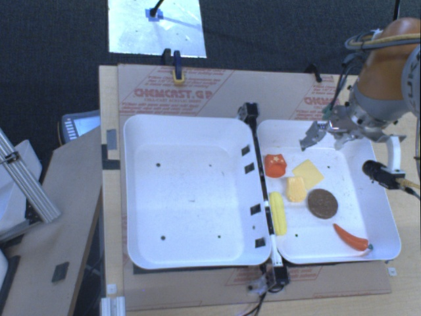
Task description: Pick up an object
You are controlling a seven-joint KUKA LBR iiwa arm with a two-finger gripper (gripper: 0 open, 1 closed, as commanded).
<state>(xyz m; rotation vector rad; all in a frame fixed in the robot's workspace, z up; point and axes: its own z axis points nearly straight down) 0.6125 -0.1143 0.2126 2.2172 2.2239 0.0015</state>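
Observation:
The right bin (378, 206) holds several toy foods: an orange-red piece (275, 165), a pale yellow wedge (308, 172), a yellow block (296, 189), a brown round disc (323, 203), a yellow corn cob (278, 213) by the divider, and a red chili pepper (350, 237) near the front. My gripper (323, 142) hangs above the back of the right bin, up and to the right of the wedge. It is open, with nothing between its fingers.
The left bin (191, 189) lies beside the right one, joined by black clips (250, 151) along the shared rim. A black fitting (380, 172) sticks out over the right bin's right wall. A yellow clamp (177, 71) sits at the board's back edge.

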